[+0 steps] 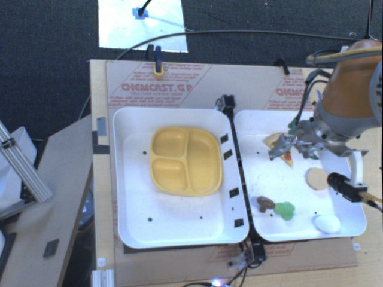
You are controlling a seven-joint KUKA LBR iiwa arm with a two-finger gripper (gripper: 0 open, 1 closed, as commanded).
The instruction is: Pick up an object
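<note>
My gripper (287, 147) hangs low over the right bin (257, 178), right at a pizza slice (281, 145) with a tan crust and a red tip that lies partly under the fingers. A tan round cookie (315, 179) lies to the right of it. Near the bin's front sit a brown piece (265, 204), a green leafy piece (285, 210) and a white egg (327, 223). Whether the slice is gripped is hidden by the metal fingers.
The left bin (128, 178) holds a yellow divided plate (184, 161). Black clips (230, 166) run along the divider between the bins. The grey and orange arm (353, 94) covers the right bin's far right corner. A black part (344, 187) juts over the bin's right side.
</note>
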